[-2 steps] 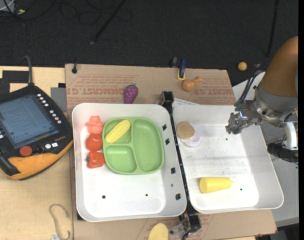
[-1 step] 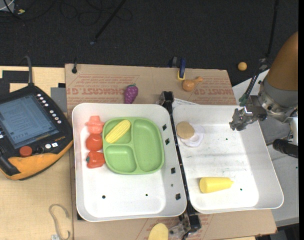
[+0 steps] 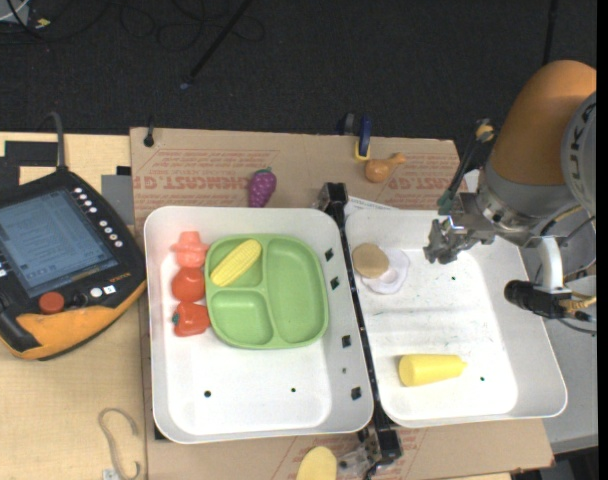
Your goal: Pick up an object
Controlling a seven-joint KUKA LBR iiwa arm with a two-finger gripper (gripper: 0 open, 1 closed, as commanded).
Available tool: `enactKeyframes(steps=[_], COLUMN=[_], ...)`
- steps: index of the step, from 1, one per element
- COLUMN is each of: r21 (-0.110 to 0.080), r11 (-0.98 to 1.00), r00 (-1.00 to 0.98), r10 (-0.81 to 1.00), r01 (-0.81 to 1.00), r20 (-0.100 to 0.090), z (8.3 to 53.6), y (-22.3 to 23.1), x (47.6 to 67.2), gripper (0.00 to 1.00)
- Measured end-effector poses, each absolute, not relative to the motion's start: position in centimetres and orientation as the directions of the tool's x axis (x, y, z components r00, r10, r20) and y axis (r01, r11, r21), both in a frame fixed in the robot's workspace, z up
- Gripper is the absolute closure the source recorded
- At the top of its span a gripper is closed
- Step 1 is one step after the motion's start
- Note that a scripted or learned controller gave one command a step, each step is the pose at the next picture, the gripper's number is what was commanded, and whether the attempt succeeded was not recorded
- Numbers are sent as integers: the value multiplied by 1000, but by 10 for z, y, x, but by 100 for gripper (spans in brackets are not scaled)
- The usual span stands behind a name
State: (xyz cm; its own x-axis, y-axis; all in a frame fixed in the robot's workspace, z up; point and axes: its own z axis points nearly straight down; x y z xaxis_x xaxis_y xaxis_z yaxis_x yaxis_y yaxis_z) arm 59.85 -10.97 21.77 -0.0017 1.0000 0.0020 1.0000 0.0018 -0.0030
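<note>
pincer [image 3: 442, 247] over right bin [image 3: 529, 393], near tan disc [image 3: 371, 260]

You can read red block lettering printed upside down on the cardboard sheet [image 3: 294, 163] that lies under the two bins; one run stands left of the purple toy and a second run stands near the sheet's right end. The letters resemble "CHEMCOAT", but you cannot confirm the spelling. The arm [image 3: 574, 133] carries dark letters at its right side, apparently "UK", cut off by the edge. The screen of the handheld controller [image 3: 44, 236] shows lines of text too small for you to read.
</note>
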Motion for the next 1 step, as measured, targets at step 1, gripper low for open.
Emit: enactKeyframes(steps=[1], r21=[-4], r11=[3], r00=[-3], r10=[1000], r01=[1000], r20=[2], z=[209], y=[-59], x=[604], gripper=[100])
